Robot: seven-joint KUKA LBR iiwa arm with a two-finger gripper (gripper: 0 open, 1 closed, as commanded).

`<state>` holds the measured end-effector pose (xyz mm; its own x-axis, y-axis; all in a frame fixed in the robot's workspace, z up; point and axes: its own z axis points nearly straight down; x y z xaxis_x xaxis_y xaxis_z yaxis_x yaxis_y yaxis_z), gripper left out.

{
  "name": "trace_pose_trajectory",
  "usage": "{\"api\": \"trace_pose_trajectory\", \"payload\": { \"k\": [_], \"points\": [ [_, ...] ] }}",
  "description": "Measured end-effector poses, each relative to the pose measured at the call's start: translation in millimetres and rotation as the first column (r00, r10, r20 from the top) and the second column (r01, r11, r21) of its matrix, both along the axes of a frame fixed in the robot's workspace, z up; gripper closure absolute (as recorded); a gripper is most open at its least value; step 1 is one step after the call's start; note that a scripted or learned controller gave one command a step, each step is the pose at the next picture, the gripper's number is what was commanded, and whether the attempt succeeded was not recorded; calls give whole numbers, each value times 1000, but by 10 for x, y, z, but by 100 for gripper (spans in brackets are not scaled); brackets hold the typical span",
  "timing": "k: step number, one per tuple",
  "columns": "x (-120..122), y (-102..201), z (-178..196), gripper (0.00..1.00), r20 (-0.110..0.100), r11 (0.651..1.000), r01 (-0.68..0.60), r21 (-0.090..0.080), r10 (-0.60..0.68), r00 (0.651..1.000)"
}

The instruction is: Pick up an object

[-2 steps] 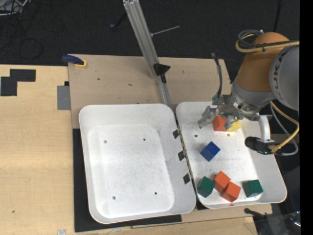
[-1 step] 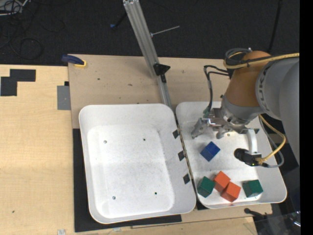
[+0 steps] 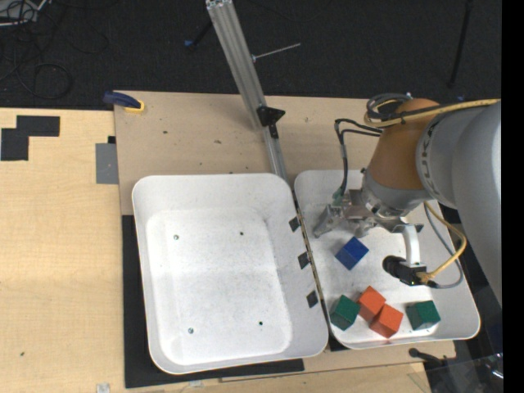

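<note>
In the right bin (image 3: 463, 318), a blue cube (image 3: 351, 253) lies near the middle. Near the bin's front edge sits a cluster: a dark green cube (image 3: 345, 311), two orange cubes (image 3: 372, 300) (image 3: 387, 321) and another green cube (image 3: 422, 314). My gripper (image 3: 339, 224) hangs over the back half of the right bin, just above and behind the blue cube. It is open and nothing sits between its fingers. The grey arm with its orange band (image 3: 401, 150) reaches in from the right.
The left bin (image 3: 164, 195) lies beside the right one, with black clips (image 3: 301, 259) along the shared edge. A slanted aluminium rail (image 3: 241, 64) rises behind the bins. Cables (image 3: 434, 273) loop off the wrist over the right bin.
</note>
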<state>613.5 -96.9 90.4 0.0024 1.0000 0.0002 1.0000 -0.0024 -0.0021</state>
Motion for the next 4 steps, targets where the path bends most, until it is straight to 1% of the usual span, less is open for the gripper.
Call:
{"api": "trace_pose_trajectory", "payload": {
  "k": [1,2,3,4],
  "points": [
    [-2,-17,107,100,0,1000,8,2,-8,1000],
    [-41,-105,597,100,3,1000,3,-1,-3,1000],
    [-66,-136,1225,100,6,1000,-1,-1,1,1000],
    [-66,-137,1231,100,0,1000,-3,0,3,1000]
  ]
}}
